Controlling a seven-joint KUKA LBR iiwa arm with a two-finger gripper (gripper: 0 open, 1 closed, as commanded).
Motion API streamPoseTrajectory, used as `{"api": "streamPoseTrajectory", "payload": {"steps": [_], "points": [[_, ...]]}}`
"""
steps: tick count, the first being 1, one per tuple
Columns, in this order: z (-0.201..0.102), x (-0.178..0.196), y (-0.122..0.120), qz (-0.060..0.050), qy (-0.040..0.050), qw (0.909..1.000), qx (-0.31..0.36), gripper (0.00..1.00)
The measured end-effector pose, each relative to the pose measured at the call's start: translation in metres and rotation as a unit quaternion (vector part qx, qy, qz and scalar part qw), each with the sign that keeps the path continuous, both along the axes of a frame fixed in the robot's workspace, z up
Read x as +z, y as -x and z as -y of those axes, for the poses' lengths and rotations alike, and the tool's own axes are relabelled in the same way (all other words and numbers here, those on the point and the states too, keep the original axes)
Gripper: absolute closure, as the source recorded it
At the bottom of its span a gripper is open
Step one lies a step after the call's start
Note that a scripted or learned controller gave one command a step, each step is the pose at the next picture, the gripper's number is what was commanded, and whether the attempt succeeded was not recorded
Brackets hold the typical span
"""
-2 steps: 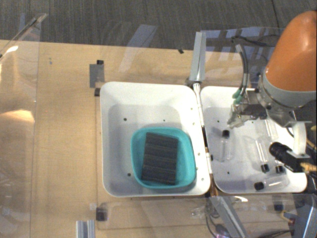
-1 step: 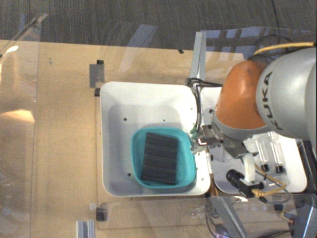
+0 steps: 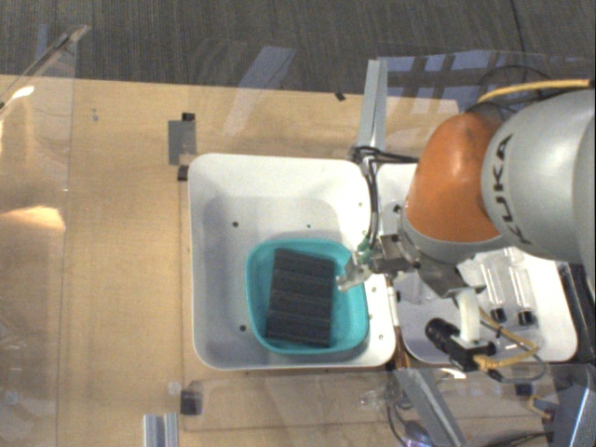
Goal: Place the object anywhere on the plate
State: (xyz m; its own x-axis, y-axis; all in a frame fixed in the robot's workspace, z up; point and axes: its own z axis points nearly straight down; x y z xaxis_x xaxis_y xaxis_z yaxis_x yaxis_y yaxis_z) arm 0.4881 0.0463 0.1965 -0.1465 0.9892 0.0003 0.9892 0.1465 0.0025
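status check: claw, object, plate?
Claw at the teal plate's right rim, finger state unclear. Dark ridged block lying flat on the plate, inside the left bin. Nothing else on the plate.

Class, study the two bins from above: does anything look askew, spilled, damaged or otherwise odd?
Nothing looks spilled or broken. The dark ribbed block lies flat on the teal plate, turned slightly off the bin's edges. The plate sits in the left bin's near right corner rather than its middle. The gripper hovers at the plate's right rim.
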Motion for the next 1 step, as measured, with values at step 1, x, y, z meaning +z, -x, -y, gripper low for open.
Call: {"api": "streamPoseTrajectory", "payload": {"steps": [1], "points": [[-0.0010, 0.0106, -0.0020, 0.002, -0.0005, 1.0000, 0.001, 1.00]]}}
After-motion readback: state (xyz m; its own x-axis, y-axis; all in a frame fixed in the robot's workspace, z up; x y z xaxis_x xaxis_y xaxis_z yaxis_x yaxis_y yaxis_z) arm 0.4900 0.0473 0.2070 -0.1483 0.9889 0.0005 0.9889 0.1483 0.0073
